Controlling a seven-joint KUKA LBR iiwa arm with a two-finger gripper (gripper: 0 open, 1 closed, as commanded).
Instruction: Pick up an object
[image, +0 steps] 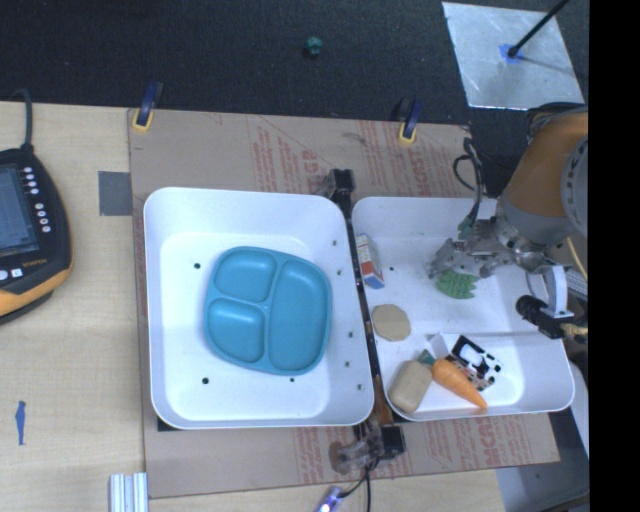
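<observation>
1. The jaws (462, 262) of the grey two-finger gripper hang low in the right-hand shallow white bin (540, 400), directly over a small green bristly object (458, 286). I cannot tell whether they are spread or pressed together, and no object shows between them.
2. The green object lies on the bin floor, touching or just under the gripper's tip; which of the two I cannot tell.
3. Farther out in the same bin lie a small red, white and blue carton (369, 262) by the left wall, a flat tan disc (391, 322), a beige rounded block (409, 386), an orange carrot-shaped toy (459, 381) and a small black-and-white piece (478, 358).
4. The left white bin (170, 215) holds a blue three-compartment plastic plate (268, 310); both bins sit on a cardboard sheet on the table.
5. Judged from this, the step in hand is the descent onto the green object. The next move calls for closing on it squarely and then lifting straight up, since the soft bristles may slip free.
</observation>
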